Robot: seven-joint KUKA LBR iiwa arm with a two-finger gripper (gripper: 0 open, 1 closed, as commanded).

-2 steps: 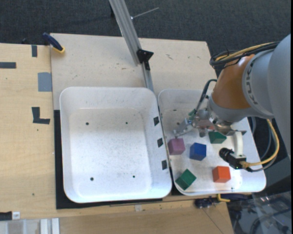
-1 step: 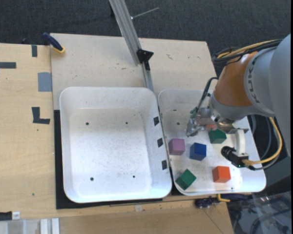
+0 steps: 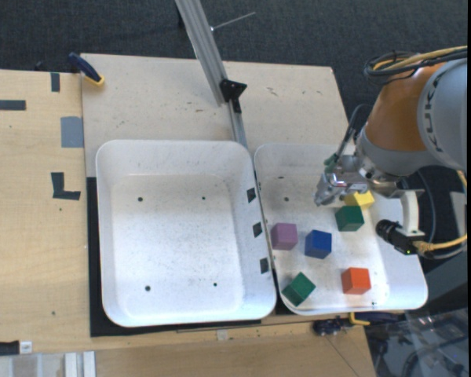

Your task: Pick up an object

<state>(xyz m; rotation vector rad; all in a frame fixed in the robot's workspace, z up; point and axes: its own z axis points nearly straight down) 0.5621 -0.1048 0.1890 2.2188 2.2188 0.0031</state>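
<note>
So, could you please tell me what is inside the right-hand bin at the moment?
The right-hand bin holds a purple cube, blue cube, orange cube and two green cubes. A yellow block is partly covered by the end effector; anything beneath the arm is hidden.

Robotics lab: plywood bench [image 3: 180, 93], two white bins [image 3: 110, 163], taped markers [image 3: 72, 132].

You look down from one fixed camera above the bench [image 3: 180, 85], slanted, taking in both white bins [image 3: 110, 163] fairly closely.
</note>
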